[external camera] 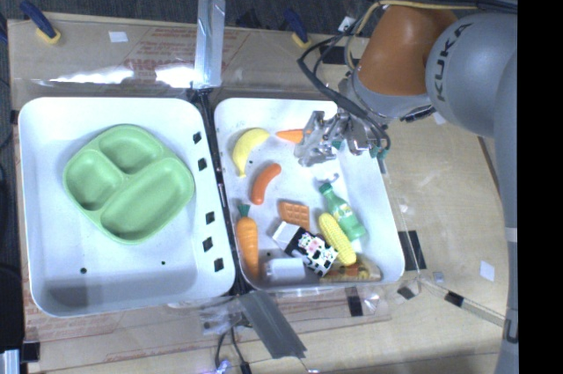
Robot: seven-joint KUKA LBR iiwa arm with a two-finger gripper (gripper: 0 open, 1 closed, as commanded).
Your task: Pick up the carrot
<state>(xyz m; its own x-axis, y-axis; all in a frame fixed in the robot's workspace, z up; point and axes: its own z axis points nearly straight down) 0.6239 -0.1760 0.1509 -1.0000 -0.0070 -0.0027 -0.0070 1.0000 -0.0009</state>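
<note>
- Camera view: the grey arm reaches in from the right, and the tool (318, 137) hangs over the upper part of the right bin (387, 214).
- Whether the tool is apart or together I cannot tell.
- The carrot (247, 245) lies at the right bin's lower left, against the wall, well apart from the tool.
- A small orange piece (289, 135) sits just left of the tool, beside the banana (247, 147).
- An orange sausage (262, 182) lies below; the corn cob (336, 239) and green bottle (340, 209) rest lower right.
- The green divided plate (128, 181) sits in the left bin (35, 275).
</note>
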